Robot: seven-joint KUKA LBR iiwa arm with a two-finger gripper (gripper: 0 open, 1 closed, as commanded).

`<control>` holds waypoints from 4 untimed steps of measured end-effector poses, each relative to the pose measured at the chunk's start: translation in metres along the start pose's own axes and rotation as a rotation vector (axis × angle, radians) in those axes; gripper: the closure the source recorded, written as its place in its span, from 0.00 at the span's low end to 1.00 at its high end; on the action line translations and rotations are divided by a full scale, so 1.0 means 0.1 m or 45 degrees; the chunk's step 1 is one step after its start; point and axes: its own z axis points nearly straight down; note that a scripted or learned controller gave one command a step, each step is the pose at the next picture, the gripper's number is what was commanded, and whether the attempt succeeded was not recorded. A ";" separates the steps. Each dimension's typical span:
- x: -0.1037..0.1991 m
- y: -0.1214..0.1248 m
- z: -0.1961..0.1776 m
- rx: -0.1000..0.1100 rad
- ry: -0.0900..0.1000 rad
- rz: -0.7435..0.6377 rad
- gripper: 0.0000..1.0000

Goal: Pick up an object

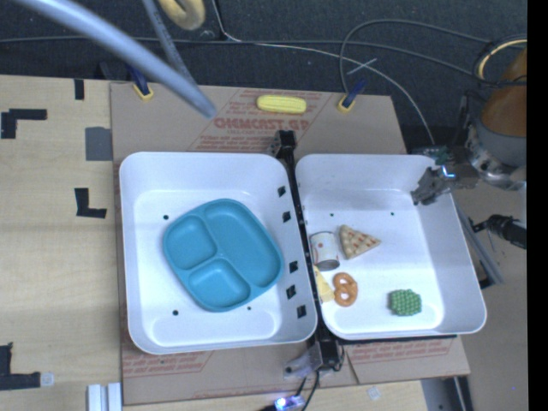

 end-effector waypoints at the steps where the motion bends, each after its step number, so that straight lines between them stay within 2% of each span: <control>1: 0.49 -0.08 -0.13 0.005 0.004 -0.004 1.00; 2: 0.97 -0.11 -0.21 0.005 0.004 -0.005 1.00; 3: 1.60 -0.19 -0.19 0.008 0.005 -0.007 1.00; 4: 2.18 -0.38 -0.26 0.008 0.005 -0.007 1.00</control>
